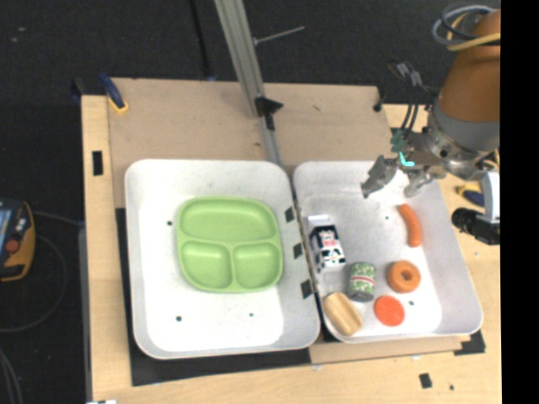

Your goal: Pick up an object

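Note:
My gripper (397, 180) hangs over the far part of the right bin (459, 310), open, with nothing between its fingers. Just below and to its right lies an orange sausage (410, 224). Nearer the front of that bin sit a donut (404, 276), a round orange piece (389, 310), a green can (362, 281) and a bread roll (343, 313). A small black-and-white carton (327, 245) lies by the bin's left wall.
The left bin (152, 318) bears a green divided plate (229, 244). A grey metal post (240, 49) slants down from the top to the gap between the bins. A yellow device (13, 238) sits off the bench at the left edge.

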### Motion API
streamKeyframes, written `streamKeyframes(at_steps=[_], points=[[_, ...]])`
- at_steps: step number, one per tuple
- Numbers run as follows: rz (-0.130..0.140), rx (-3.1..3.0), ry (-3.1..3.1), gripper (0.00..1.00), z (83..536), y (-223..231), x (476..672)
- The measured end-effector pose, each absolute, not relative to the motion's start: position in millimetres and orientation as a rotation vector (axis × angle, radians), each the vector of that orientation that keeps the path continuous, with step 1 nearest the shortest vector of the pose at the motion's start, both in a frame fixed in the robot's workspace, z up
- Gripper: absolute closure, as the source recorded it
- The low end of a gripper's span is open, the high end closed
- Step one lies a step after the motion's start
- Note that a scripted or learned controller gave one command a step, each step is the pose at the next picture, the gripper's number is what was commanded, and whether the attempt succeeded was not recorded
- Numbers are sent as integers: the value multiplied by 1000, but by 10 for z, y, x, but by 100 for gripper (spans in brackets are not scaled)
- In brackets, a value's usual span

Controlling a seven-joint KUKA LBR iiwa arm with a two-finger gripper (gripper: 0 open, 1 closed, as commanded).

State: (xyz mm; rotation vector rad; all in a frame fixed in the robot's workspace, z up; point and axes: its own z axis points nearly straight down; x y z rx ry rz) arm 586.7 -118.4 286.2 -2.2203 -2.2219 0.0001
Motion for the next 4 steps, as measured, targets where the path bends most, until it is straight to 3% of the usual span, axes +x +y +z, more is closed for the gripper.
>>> streamKeyframes(at_steps=[1, 4], points=[[-1, -2221, -2223, 0, 2868, -1183, 5871], [4, -2221, -2220, 0, 1465, -1161, 5980]])
